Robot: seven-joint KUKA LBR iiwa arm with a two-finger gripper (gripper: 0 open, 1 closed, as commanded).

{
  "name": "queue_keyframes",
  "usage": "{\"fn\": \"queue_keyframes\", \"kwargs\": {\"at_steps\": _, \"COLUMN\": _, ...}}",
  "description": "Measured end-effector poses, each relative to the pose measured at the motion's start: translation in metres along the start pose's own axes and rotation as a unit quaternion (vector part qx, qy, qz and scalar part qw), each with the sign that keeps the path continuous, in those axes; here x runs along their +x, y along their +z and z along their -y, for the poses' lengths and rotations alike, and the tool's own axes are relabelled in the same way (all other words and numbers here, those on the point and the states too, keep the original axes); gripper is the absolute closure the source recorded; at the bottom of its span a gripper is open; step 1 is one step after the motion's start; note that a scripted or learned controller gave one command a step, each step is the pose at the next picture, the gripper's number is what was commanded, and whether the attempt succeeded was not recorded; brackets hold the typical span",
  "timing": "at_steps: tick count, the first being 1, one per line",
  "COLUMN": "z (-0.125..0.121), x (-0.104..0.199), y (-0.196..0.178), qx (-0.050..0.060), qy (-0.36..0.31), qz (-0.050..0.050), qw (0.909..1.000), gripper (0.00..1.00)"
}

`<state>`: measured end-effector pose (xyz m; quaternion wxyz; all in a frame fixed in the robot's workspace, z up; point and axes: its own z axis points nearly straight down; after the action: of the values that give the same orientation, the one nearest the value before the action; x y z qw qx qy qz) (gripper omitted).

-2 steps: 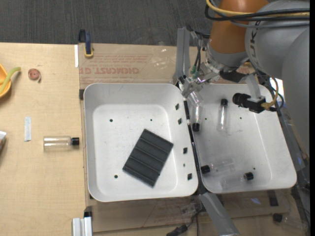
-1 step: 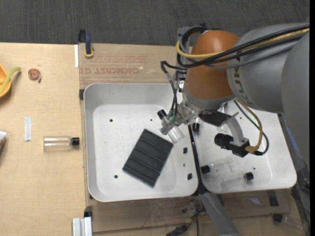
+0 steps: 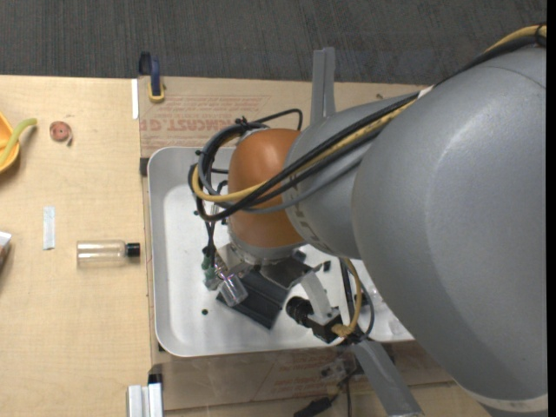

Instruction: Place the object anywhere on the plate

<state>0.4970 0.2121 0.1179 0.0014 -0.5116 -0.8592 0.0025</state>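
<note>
Looking down past the arm (image 3: 417, 198), I see its grey bulk and orange band (image 3: 261, 194) covering most of the white bin (image 3: 169, 233); the gripper (image 3: 228, 287) hangs low over the bin's floor, its dark body pointing down toward the near wall; the view does not show me how the gripper stands at its tip, so I cannot tell whether it has anything; I can make out neither the object nor the plate under the arm, and I would guess both sit in the hidden part of the bins, though that is only a guess. On the table (image 3: 78, 320) to the left lie a clear bottle with a black cap (image 3: 106, 250), a small white strip (image 3: 49, 228), a small reddish disc (image 3: 59, 131) and the edge of a yellow thing (image 3: 10, 142); all are well apart from the bin. I judge the step in hand to be the reach or the grasp down in the bin; the next move calls for a lift clear of the bin floor so I can check the catch before carrying anything toward the plate.
</note>
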Motion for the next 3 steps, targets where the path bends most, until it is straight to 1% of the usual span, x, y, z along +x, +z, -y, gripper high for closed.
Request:
{"fn": "queue_keyframes", "kwargs": {"at_steps": 1, "z": -0.014, "x": -0.064, "y": -0.262, "qx": -0.001, "qy": 0.090, "qz": 0.001, "qw": 0.9960, "gripper": 1.00}}
{"fn": "queue_keyframes", "kwargs": {"at_steps": 2, "z": 0.015, "x": 0.015, "y": -0.134, "qx": -0.001, "qy": -0.031, "qz": 0.001, "qw": 0.9995, "gripper": 1.00}}
{"fn": "queue_keyframes", "kwargs": {"at_steps": 3, "z": 0.014, "x": 0.016, "y": -0.008, "qx": 0.000, "qy": -0.019, "qz": 0.000, "qw": 0.9998, "gripper": 1.00}}
